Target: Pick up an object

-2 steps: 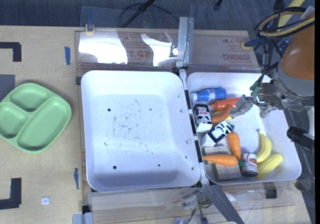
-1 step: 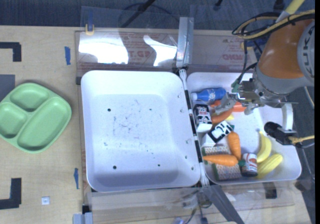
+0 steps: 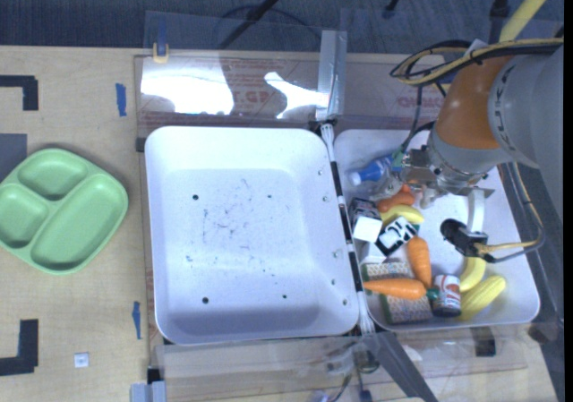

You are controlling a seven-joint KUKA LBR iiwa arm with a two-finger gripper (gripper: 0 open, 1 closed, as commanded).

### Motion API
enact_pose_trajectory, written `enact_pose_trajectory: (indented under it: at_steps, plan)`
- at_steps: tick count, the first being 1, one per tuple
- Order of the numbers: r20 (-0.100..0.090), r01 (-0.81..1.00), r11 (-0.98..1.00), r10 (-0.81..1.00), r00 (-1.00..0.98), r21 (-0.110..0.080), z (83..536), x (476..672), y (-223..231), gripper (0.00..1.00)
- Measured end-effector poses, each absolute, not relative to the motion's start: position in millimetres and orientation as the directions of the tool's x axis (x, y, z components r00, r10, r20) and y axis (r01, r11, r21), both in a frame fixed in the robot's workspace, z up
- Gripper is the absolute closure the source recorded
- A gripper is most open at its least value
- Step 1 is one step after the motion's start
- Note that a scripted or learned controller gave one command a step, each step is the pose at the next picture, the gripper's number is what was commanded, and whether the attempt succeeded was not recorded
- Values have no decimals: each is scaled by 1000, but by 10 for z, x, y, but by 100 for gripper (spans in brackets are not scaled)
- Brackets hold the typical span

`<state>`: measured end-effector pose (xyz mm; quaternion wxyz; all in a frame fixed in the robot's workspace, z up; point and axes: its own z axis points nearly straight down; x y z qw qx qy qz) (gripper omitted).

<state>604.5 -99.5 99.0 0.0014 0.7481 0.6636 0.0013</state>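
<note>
Wooden bench (image 3: 81, 105) held two white bins, left bin (image 3: 242, 230) bare, right bin (image 3: 519, 293) w/ carrots (image 3: 417, 259), bananas (image 3: 483, 288) etc.; gripper (image 3: 421, 183) hung low over that pile, grip state can't tell, nothing visibly lifted, pick apparently yet to do.

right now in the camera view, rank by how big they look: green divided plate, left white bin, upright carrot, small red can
1. left white bin
2. green divided plate
3. upright carrot
4. small red can

The can is partly crowded by the bananas beside it, so its full size is less sure.
</note>
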Motion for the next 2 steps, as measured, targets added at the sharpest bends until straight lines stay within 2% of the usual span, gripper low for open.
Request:
enact_pose_trajectory:
  at_steps: [1, 2]
  plan:
    - [1, 992, -122, 993, 122, 7, 1092, 6052, -1002, 100]
    - [-1, 937, -348, 937, 348, 1, 1900, 6558, -1221, 100]
